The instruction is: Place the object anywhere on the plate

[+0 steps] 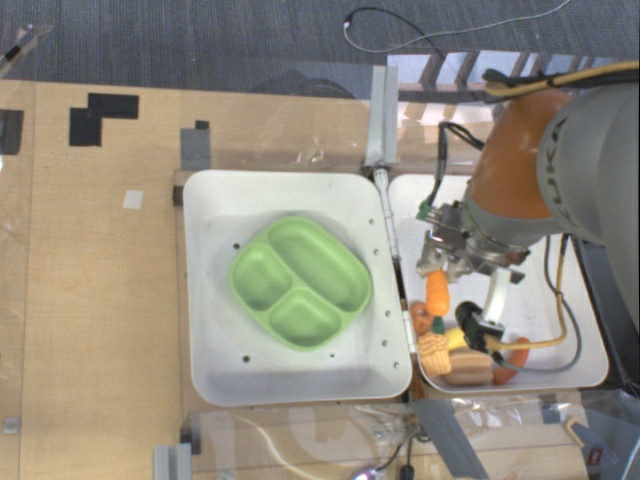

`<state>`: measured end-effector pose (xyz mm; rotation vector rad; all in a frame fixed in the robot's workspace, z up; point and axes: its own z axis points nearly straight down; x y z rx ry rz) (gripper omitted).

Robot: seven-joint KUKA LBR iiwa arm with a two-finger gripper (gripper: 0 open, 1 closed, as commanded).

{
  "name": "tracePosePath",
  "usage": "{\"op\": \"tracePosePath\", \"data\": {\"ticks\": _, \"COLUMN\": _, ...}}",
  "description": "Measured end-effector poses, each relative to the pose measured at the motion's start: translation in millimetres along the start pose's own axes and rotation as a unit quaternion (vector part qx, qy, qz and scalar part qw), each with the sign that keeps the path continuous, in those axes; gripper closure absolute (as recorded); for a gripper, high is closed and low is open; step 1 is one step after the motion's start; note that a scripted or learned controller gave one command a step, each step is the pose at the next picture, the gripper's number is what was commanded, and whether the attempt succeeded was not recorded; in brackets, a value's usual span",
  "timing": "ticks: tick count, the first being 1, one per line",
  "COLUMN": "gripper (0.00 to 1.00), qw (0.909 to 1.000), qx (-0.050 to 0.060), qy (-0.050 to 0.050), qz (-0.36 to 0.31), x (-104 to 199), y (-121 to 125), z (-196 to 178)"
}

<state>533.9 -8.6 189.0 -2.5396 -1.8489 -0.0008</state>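
The grey arm [565,158] with its orange band, raised above everything else, is seen reaching in from the right and bending down over the right bin [408,208]. The pale wooden surface [100,298] carries 2 shallow white bins side by side. The left bin [210,368] is occupied by 1 green plate [300,280] divided into 3 compartments, none of which has anything in it. A cluster of toy food is gathered in the near corner of the right bin: a brown bread-like piece [467,370], a yellow corn cob [432,346] and a red piece [517,352]. A small orange carrot [437,294] is found just above that cluster, directly under the jaws and apparently touching them. It is judged to be the thing to be placed. Whether the jaws are open or closed on it cannot be told, since the wrist hides them. The carrot is expected to be light, rigid and smooth, and likely to slip. It would best be gripped across its thicker middle, not at the tapered tip.
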Motion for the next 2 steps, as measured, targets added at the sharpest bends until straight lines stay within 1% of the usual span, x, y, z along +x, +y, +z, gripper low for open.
{"op": "tracePosePath", "data": {"ticks": 1, "gripper": 1.0, "qw": 0.994, "qx": -0.001, "qy": 0.0, "qz": -0.11, "x": 79.0, "y": 4.9, "z": 4.4}}
{"op": "tracePosePath", "data": {"ticks": 2, "gripper": 0.0, "qw": 0.994, "qx": -0.001, "qy": 0.0, "qz": -0.109, "x": 78.8, "y": 5.0, "z": 4.2}}
